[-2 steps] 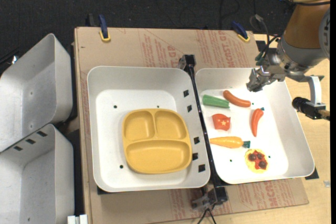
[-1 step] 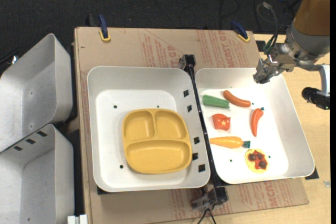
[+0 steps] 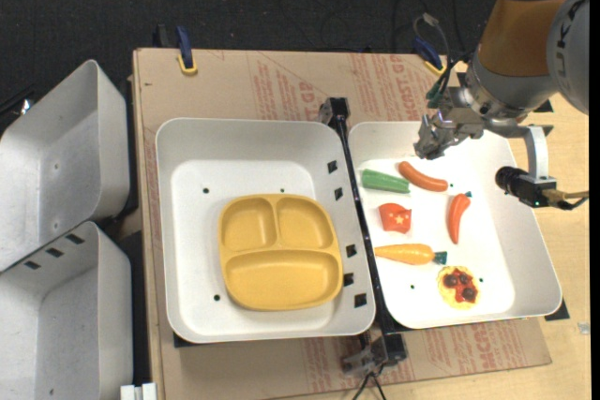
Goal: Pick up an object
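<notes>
My gripper point(image 3: 434, 143) hangs over the far left corner of the right bin point(image 3: 525, 290), just inside its back rim. Whether my fingers are open or closed I cannot tell; they are a dark blur from above, and nothing shows between them. The near half of this bin and its right side offer bare white floor. The divider between the two bins runs close on the left of me.

Just in front of the gripper lies a sausage point(image 3: 423, 176), and beside it, toward the divider, a green vegetable point(image 3: 385, 182). Further toward the front sit a red strawberry-like piece point(image 3: 396, 217), a red chilli point(image 3: 457, 215) standing lengthwise, a carrot point(image 3: 409, 253) lying crosswise, and a small flat pizza-like piece point(image 3: 458, 286) nearest the front rim. All lie apart from each other.

The left bin point(image 3: 187, 164) holds a yellow divided tray point(image 3: 279, 251). Two spare bins point(image 3: 56, 201) lean off the bench point(image 3: 244, 80) at the left.
</notes>
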Available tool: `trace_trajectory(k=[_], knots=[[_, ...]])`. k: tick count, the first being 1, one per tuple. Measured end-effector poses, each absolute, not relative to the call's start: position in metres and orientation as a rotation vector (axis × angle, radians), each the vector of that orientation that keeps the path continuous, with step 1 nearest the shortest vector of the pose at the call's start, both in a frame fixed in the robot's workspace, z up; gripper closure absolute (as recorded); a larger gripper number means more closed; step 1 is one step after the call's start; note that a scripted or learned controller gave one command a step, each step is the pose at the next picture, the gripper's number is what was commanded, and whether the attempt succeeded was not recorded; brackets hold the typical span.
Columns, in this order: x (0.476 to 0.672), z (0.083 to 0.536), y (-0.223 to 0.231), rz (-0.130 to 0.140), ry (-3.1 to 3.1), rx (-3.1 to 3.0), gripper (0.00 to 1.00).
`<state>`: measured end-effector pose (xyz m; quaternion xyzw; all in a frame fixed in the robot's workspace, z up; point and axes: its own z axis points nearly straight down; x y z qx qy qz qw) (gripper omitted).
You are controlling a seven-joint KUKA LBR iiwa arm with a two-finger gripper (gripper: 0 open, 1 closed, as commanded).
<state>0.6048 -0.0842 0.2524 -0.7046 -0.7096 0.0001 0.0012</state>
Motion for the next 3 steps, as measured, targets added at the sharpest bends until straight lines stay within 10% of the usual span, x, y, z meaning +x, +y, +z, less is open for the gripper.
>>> trace_trajectory(k=[3], knots=[[0.589,0.238,0.075,0.002,-2.227,-2.212,1.00]])
